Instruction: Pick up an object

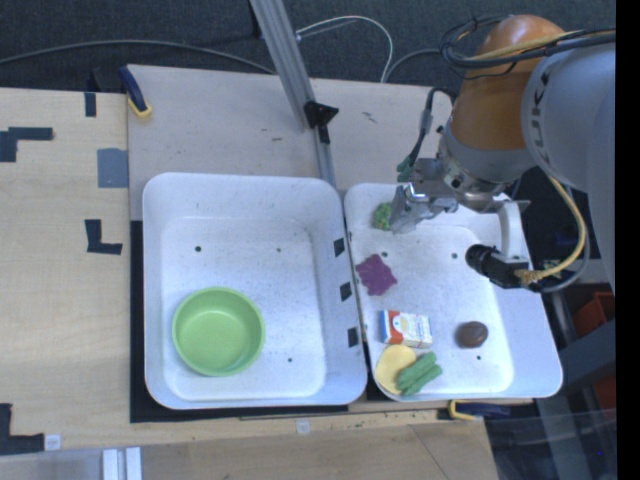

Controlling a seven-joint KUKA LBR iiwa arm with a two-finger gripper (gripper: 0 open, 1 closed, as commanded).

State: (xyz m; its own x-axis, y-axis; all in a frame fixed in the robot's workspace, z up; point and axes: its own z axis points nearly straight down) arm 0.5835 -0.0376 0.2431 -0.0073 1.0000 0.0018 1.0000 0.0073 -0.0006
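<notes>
My gripper (403,214) hangs low over the far left corner of the right bin (520,368), right beside a small green leafy object (383,215) that touches its left side. Whether that object sits between the fingers is hidden. A purple flat piece (376,273) lies just nearer than the gripper. At the bin's near side lie a small white and orange carton (404,327), a yellow round piece (391,360) with a green pod (419,372) on it, and a brown ball (472,334).
The left bin (240,218) holds a green bowl (218,330) in its near left corner. A slanted metal pole (290,58) rises behind the bins. The grey arm and its black cable (500,263) overhang the right bin's far right part.
</notes>
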